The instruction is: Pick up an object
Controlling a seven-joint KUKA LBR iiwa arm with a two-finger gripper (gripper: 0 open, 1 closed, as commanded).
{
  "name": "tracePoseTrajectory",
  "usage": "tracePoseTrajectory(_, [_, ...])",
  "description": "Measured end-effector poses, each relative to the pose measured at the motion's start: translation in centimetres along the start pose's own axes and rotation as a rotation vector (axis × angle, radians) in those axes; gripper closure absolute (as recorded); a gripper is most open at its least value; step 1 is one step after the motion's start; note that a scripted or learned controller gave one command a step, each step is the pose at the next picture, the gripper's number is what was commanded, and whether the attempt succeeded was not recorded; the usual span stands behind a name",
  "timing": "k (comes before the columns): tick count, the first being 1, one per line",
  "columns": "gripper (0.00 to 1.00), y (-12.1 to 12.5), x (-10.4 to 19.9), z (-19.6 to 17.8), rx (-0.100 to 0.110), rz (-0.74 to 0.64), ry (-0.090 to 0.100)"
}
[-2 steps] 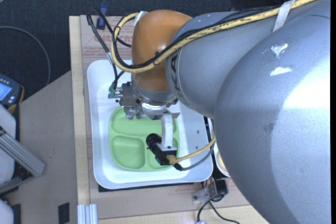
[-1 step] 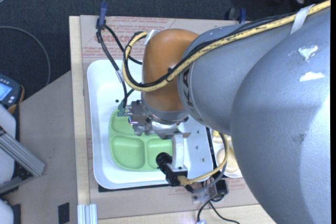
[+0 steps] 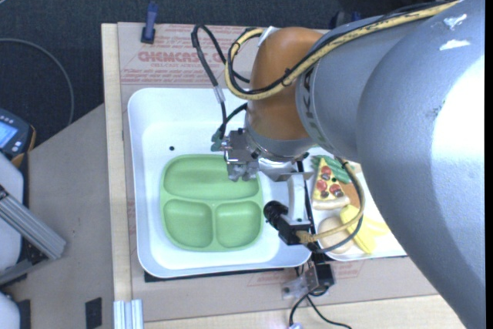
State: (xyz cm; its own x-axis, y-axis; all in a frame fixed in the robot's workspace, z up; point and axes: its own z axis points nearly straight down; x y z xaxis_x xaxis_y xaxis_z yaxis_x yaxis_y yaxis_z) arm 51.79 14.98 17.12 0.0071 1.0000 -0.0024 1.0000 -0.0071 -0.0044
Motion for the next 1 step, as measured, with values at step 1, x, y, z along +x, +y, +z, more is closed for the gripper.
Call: tracePoseTrajectory(1, [1.00, -0.15, 0.44, -1.16, -0.002, -0.005, 0.003])
